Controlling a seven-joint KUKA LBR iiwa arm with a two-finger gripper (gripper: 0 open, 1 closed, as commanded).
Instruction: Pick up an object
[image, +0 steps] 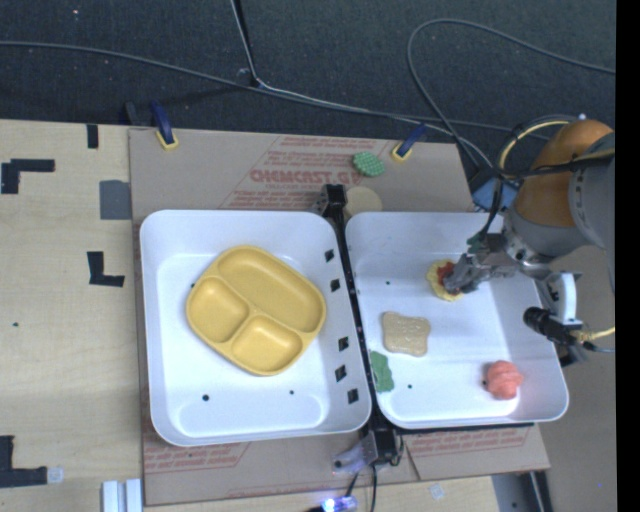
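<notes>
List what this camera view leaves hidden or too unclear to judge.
- Gripper: too small and dark to tell its finger state or any hold on the yellow-and-red object, which it partly covers.
- Arm: cut off by the right edge.
- Green piece at the right bin's left wall: too small to identify.
- Pink object: blurred, shape unclear.

Grey arm (590, 205), orange band (cables looped), dark claw (466, 274)
</notes>
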